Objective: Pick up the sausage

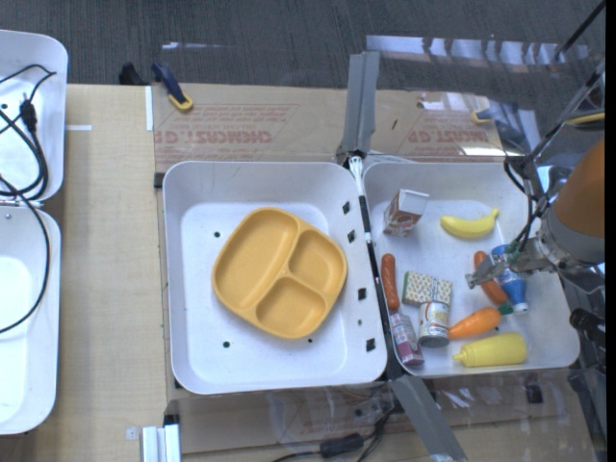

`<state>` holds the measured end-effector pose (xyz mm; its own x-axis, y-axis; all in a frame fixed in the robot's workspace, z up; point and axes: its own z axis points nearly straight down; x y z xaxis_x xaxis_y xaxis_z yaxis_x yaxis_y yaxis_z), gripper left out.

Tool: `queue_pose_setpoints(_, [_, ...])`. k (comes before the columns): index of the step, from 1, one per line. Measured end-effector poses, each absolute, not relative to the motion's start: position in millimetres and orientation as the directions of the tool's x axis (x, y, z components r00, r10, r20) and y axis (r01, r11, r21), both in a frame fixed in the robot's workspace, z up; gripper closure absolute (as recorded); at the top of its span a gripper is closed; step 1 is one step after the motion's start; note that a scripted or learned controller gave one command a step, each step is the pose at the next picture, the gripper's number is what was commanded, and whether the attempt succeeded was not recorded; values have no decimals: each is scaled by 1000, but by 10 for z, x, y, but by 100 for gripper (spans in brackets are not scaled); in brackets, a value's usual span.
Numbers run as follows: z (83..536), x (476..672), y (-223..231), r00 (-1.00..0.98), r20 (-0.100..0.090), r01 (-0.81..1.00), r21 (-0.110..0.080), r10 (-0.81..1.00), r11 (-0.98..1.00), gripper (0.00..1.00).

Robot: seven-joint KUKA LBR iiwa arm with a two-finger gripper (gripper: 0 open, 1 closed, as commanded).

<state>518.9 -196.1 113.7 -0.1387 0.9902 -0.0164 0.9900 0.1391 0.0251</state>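
The sausage (388,281) hugs the bin wall (368,248) on its left; cracker packet (426,289) just beside on the right; open floor above it, cans (434,321) crowding below.

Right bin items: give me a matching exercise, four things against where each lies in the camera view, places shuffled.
Things:
1. sausage
2. banana
3. yellow bottle
4. yellow plate

Places:
A. near edge of the right bin, on its side
B. in the left bin
C. along the right bin's left wall
D. far part of the right bin, right of the small carton

Pairs: 1-C, 2-D, 3-A, 4-B
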Motion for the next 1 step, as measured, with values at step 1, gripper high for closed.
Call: queue_pose_setpoints(1, [1050,5298,-1734,-171,-8,985,24,985,171,0])
